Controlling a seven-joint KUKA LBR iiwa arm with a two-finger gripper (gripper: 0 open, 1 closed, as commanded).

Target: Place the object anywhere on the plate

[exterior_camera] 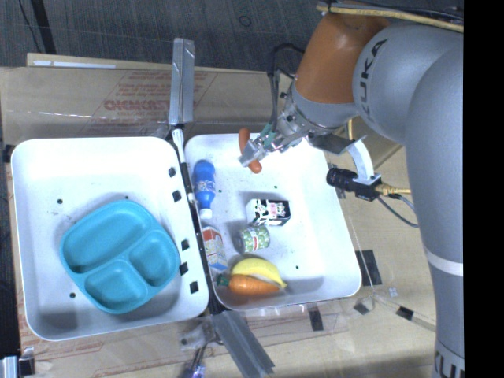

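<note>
Sausage [249, 150], small, red-orange, sat clamped between the fingers of the gripper [260, 150], lifted over the far end of the right bin [335, 246], well apart from the blue plate [118, 256] in the left bin [47, 164]. "KUKA" partly readable on the arm [394, 61]. Below: blue bottle [205, 183], black-and-white carton [269, 210], green can [255, 239], banana [257, 269], carrot [252, 285]; their labels too small to read.

Grey KUKA arm [425, 77], orange band [335, 53], black lettering, black cable at wrist
</note>
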